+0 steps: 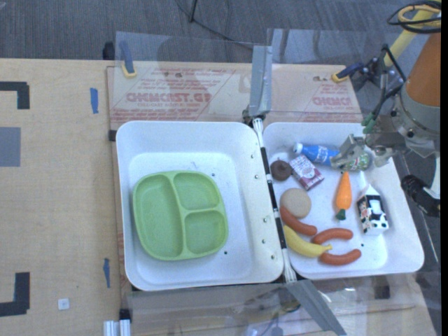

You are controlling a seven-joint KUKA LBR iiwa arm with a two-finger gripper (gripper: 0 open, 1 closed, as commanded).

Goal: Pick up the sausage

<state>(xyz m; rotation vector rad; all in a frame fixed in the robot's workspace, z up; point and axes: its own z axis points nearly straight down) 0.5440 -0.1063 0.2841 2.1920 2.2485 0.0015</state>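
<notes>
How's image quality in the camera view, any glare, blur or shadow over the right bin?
Camera view: lighting is even and soft, shadows faint. The clear panels behind the bins carry hazy reflections. The gripper and arm look slightly blurred at the right bin's far edge. The sausages near the banana read sharp enough, no glare on them. The green plate is evenly lit.
</notes>
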